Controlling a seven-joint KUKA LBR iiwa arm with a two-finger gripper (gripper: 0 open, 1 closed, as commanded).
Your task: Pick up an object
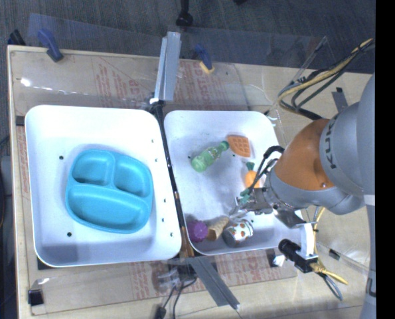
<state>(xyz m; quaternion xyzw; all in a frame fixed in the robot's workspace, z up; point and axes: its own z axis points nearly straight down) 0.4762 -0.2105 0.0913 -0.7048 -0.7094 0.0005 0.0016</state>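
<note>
Clutter lay along the near side of the right bin [184,128], and the gripper [245,205] hung low over it, close to a round white toy with red and green marks [240,230]. From where I stood its fingers were too small and too tangled with cables to read, so I cannot tell whether they were spread or pressed together, and nothing showed plainly between them. Beside the toy lay a purple ball [198,230] and a tan cone-like piece [218,227], the three nearly touching, which I judged would make a clean pick awkward. Farther back, well apart from these, a green bottle [208,156] lay on its side near an orange waffle-like piece [239,145]; a small orange thing [249,176] sat just beside the wrist. The left bin [41,131] held a blue divided tray [109,190]. Both bins rested on a pale wooden bench [84,72], with dark carpet [104,5] beyond.
</note>
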